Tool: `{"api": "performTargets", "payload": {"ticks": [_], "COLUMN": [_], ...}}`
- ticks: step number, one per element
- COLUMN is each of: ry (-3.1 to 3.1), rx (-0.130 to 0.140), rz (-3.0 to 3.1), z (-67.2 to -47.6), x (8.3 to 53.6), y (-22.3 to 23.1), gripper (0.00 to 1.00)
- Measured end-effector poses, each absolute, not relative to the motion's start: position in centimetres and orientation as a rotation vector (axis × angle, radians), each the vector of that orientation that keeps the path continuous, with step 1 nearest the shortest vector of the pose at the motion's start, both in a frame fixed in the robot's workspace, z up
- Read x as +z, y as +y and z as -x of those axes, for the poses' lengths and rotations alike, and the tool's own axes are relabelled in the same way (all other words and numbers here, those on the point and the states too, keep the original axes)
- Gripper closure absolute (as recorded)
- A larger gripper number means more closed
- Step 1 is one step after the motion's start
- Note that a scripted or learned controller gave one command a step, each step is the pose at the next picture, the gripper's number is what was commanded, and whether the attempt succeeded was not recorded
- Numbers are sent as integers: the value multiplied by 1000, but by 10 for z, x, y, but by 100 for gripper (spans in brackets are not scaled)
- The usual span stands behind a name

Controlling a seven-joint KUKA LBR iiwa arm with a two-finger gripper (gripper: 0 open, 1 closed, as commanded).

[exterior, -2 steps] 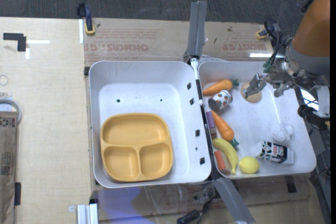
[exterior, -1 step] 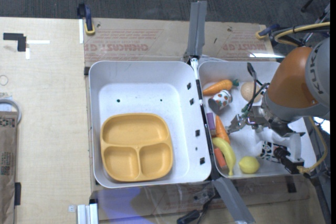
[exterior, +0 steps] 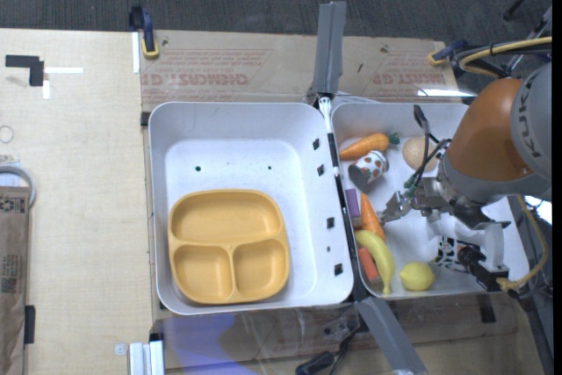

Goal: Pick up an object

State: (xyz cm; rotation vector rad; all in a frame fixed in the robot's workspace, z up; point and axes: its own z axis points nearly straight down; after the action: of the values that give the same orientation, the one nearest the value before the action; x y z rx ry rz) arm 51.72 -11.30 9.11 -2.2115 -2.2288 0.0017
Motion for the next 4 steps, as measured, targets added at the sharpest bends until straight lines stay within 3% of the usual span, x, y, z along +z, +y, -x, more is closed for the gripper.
{"api": "performTargets", "payload": {"ticks": [1,2,3,4], "ry": [-2173,-1947,-1749,-1134], "rx": [4,6,7,6], "rz": [2266,2464,2606,2930], "z": [-480,-523,-484,-478], "x": [191,190,190,264], "y": [-49,-77,-40,-86], "gripper": [0,0,0,0]}}
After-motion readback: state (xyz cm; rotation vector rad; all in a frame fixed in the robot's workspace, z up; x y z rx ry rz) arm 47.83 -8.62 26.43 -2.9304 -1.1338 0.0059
